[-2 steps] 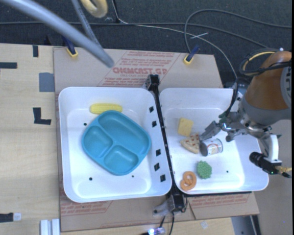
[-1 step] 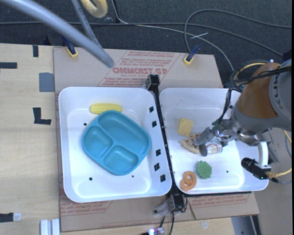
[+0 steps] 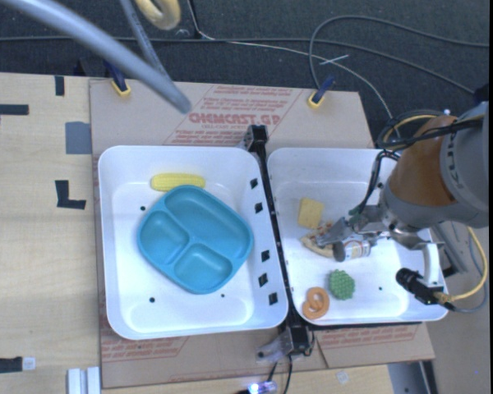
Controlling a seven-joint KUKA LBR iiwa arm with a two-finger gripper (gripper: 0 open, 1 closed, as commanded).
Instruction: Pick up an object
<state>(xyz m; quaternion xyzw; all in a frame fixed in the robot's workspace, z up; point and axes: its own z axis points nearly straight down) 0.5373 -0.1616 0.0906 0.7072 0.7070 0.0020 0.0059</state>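
Observation:
My gripper (image 3: 343,241) is down inside the right bin (image 3: 329,158), near its middle. The grey arm with its orange band (image 3: 419,175) comes in from the right. Right at the gripper's tip, on its left side, lies a flat tan object (image 3: 317,242), partly covered by it. A yellow block (image 3: 311,213) rests just above that. A green knobbly round object (image 3: 341,284) and an orange ring-shaped object (image 3: 316,302) lie toward the bin's front edge.
The left bin (image 3: 108,220) holds a blue divided plate (image 3: 195,238) and a yellow corn-like piece (image 3: 177,182) behind it. A black divider (image 3: 267,220) separates the bins. Cables (image 3: 345,64) run behind the bench, and a black part of the arm (image 3: 415,284) sits by the right bin's front right corner.

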